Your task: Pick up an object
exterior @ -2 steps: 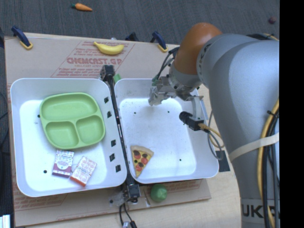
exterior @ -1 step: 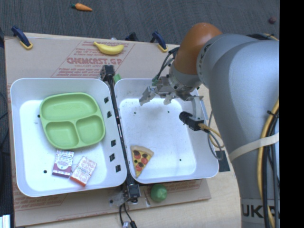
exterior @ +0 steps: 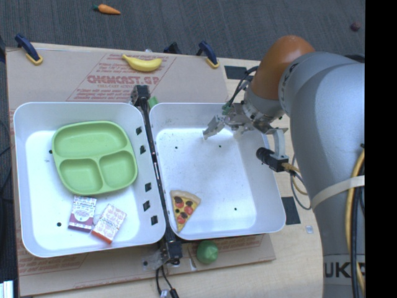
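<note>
Pizza slice (exterior: 183,208) lies in right bin (exterior: 248,219), near front-left corner, nothing around it. Jaws (exterior: 217,128) above bin's back edge, well apart from slice; spread open, holding nothing.

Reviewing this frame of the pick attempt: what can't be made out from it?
- Hand over the right bin: too small and blurred to tell open or shut.
- Two small packets in the left bin: print too small to read.
- Arm: base cut off by the frame's edge.
- Bench under the pizza slice: hidden by the bin.
</note>
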Robot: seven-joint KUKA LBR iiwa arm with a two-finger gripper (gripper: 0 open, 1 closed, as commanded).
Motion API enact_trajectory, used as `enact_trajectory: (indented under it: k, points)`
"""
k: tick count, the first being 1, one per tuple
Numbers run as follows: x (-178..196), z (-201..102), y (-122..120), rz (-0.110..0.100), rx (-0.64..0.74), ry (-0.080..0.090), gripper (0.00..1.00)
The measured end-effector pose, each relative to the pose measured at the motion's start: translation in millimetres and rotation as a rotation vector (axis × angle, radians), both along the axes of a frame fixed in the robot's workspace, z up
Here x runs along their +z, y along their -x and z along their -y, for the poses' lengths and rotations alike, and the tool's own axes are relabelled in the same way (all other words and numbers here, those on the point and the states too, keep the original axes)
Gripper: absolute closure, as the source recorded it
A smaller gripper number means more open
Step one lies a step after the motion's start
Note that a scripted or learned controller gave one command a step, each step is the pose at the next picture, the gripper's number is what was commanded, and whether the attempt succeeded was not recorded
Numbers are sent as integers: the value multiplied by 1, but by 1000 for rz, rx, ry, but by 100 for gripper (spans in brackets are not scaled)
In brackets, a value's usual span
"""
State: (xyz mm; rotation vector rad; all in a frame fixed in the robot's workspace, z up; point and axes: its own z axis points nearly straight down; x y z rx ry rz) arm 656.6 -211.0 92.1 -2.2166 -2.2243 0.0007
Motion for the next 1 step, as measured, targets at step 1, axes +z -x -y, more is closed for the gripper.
enact_trajectory:
  k: [1]
  points:
    - [0,-81,0,-2,3,0,0]
